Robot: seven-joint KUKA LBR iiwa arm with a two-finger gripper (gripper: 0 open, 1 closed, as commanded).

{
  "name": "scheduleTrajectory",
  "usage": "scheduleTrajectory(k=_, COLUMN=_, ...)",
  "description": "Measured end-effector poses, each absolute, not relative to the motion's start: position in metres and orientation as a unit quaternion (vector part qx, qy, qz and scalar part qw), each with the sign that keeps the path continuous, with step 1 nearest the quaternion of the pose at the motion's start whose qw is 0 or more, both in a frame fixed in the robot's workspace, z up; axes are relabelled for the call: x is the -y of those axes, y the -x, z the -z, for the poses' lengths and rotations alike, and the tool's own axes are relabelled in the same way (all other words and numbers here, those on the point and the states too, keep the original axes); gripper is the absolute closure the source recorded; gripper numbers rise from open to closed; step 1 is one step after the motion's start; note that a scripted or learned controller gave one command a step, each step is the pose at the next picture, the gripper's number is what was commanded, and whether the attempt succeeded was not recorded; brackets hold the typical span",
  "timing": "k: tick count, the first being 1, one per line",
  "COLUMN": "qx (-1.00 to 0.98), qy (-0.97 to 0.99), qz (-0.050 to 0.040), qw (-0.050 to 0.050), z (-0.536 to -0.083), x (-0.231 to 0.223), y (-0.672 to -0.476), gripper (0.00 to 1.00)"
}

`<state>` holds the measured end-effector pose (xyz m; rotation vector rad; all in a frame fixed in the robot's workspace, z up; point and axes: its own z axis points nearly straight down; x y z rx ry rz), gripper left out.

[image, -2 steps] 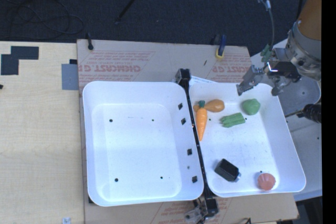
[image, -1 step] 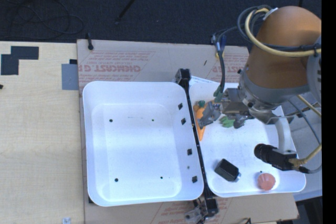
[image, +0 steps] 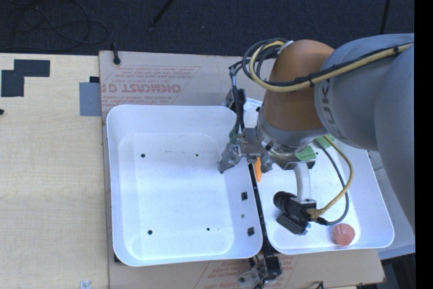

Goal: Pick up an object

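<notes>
My gripper hangs over the rim between the two bins, at the upper right edge of the left bin. The bulky wrist hides most of it. A small orange thing shows just right of the gripper, under the wrist, and I cannot tell whether it is held. A green object peeks out from under the arm in the right bin. A reddish-pink ball lies near that bin's front right corner.
The arm covers the upper half of the right bin. Flat cardboard lies under both bins on the wooden bench. A dark clamp sits at the front between the bins.
</notes>
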<state>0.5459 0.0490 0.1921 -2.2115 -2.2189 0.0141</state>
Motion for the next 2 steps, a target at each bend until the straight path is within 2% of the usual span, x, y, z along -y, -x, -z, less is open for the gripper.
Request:
scheduleTrajectory(k=1, qx=0.708, qy=0.706, qz=0.0014, qw=-0.002, z=-0.246, x=-0.046, y=-0.627, gripper=0.00)
scheduleTrajectory(k=2, qx=0.708, qy=0.706, qz=0.0057, qw=-0.005, z=-0.494, x=-0.035, y=-0.613, gripper=0.00)
